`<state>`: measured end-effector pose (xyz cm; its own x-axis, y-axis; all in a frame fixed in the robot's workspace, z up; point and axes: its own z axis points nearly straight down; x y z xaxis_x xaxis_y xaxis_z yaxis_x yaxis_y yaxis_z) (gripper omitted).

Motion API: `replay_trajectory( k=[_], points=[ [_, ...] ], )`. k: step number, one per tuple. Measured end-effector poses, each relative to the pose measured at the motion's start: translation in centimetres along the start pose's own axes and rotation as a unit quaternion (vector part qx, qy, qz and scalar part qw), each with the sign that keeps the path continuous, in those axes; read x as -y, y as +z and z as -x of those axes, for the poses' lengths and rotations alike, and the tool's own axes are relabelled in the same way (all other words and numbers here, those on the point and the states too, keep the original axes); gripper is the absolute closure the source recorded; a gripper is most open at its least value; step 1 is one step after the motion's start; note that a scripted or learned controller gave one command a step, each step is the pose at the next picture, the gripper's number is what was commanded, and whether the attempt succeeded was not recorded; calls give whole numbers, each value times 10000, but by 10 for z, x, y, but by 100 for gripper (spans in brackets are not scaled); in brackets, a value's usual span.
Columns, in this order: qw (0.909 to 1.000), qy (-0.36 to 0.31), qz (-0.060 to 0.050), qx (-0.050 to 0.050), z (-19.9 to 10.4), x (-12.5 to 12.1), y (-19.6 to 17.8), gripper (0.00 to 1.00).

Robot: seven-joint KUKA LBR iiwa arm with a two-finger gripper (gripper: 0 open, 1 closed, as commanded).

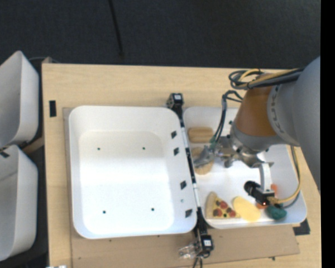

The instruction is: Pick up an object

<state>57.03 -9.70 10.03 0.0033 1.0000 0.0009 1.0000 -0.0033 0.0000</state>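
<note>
My gripper (204,158) reaches down into the left part of the right bin (285,219), close to its left wall. It sits right over a small tan block (206,167), which it partly hides. A second tan block, like a bread roll (200,134), lies just behind it. Near the bin's front lie a toy pizza slice (220,206), a yellow rounded piece (245,209) and a green piece (277,211). A small orange thing (274,188) peeks out beside the wrist.
The left bin (78,166) stands alongside, its right wall touching the right bin's. Black clips (175,100) hold the bins at the back and front of the seam. The grey arm (290,105) covers the right bin's back right part.
</note>
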Motion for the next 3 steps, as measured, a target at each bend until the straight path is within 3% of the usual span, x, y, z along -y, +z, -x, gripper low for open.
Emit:
replay_trajectory(
  k=[1,2,3],
  points=[
    [10000,-7,32,14,16,12,-77,0],
    [10000,-50,-6,-10,-62,83,-102,0],
    [9999,-40,110,7,-71,69,-351,0]
  ],
)
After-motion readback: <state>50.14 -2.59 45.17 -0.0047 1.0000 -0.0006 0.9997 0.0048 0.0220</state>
